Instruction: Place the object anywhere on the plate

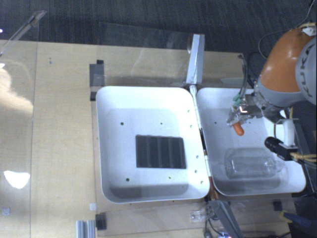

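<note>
My pincer [238, 119] hangs inside the right bin [213, 108], clear of its walls, narrowed on a small orange object [239, 129]; a clear bottle [250, 165] lies below.

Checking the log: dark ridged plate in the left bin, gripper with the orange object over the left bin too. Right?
Not quite. In the camera view the gripper and the orange object at its tip are over the right bin. The dark ridged plate is in the left bin.
</note>
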Robot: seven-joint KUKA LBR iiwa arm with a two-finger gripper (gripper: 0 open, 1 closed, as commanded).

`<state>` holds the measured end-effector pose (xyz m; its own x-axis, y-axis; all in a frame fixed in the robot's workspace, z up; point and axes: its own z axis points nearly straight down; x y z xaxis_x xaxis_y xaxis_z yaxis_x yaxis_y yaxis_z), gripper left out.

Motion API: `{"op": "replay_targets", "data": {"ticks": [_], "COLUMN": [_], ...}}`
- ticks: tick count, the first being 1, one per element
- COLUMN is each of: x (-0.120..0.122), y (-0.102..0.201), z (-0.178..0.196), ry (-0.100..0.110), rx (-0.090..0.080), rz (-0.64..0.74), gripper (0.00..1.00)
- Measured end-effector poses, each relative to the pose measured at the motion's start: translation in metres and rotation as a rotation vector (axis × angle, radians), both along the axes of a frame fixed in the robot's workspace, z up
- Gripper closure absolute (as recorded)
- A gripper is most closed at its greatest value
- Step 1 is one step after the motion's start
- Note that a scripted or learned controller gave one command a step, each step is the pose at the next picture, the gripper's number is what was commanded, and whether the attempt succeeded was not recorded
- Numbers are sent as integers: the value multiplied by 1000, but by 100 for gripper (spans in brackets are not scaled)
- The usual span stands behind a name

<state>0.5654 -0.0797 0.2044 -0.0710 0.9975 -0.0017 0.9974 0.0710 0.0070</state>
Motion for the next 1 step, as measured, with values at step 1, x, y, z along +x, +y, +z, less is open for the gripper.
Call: {"op": "replay_targets", "data": {"ticks": [1], "x": [35], "y": [25], "z": [109], "ry": [-1], "rx": [0], "rz": [40], "gripper": [100]}}
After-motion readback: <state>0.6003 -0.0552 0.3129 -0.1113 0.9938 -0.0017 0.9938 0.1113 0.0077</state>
